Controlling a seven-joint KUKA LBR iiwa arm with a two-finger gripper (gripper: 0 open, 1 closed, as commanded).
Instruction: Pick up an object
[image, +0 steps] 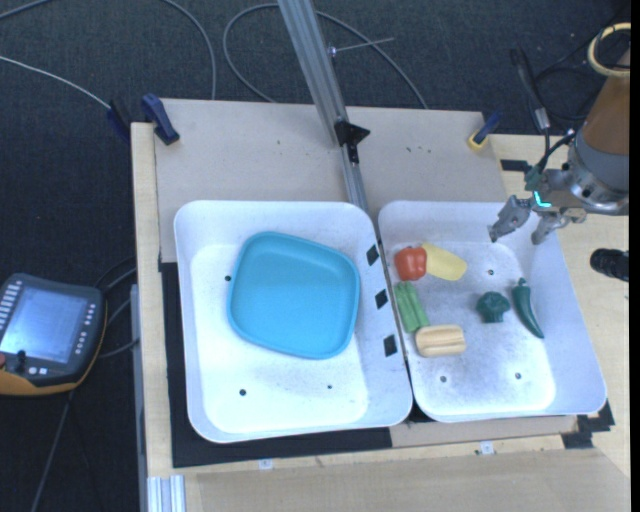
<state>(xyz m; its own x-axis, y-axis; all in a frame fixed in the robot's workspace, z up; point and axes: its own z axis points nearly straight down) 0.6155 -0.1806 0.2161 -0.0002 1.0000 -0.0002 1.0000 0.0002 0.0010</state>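
The right bin holds several toy foods: a red pepper, a yellow piece, a green cucumber, a tan bread roll, a dark green broccoli and a green chili. My gripper hovers over the bin's far right corner, above and behind the chili and broccoli. Its fingers are spread open with nothing between them.
A blue plate lies in the left bin. A metal pole slants down to the ridge between the bins. Blue and yellow clamps sit at the bench's far corners. A handheld pendant lies off the bench at left.
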